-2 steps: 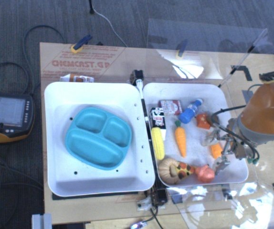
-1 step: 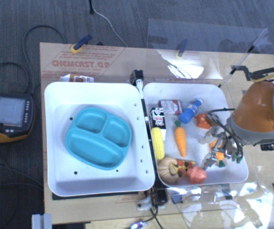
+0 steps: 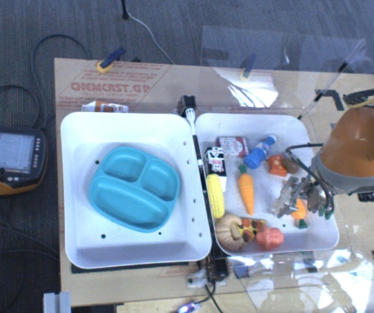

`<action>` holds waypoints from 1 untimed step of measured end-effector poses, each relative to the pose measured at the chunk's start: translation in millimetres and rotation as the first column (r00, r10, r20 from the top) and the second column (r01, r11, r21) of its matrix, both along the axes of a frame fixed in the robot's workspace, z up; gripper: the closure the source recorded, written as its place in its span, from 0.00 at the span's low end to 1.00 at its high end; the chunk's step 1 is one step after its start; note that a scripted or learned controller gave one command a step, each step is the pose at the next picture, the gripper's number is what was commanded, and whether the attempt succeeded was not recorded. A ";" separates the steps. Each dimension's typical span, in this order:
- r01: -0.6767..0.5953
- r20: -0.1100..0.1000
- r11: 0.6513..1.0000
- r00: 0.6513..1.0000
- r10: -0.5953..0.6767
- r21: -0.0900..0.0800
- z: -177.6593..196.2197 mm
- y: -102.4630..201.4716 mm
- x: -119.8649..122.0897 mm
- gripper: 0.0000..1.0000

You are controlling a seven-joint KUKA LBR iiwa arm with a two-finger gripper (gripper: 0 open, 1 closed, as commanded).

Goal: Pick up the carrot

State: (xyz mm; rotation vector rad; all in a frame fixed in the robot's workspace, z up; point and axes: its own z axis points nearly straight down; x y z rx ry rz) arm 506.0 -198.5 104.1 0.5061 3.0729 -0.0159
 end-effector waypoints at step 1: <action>0.000 -0.002 1.000 1.000 0.000 0.000 -0.8 0.2 -0.6 0.00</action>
